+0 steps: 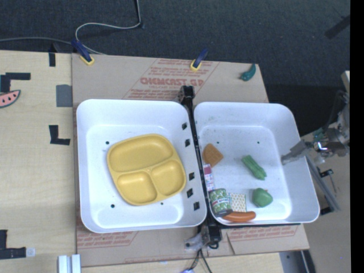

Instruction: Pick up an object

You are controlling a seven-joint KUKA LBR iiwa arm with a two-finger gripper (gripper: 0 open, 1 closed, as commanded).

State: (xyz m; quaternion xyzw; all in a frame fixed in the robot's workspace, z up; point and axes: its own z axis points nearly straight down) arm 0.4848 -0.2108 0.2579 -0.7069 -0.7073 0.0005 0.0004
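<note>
The right bin (284, 118) holds several small items: a brown toast-like piece (212, 153), a long green vegetable (253, 167), a round green pepper (261, 197), a green-labelled can (219, 198), a pale cracker (238, 201) and a red sausage-like piece (239, 215). My gripper (296, 151) reaches in from the right, over that bin's right rim. It is apart from every item, and the long green vegetable lies closest, to its left. Nothing shows in its grasp.
The left bin (94, 118) carries a yellow divided plate (147, 168). A black divider (190, 135) runs between the bins. Both stand on a cardboard sheet (165, 81) with yellow clips at its back edge; a teal object (248, 73) lies at its back right corner.
</note>
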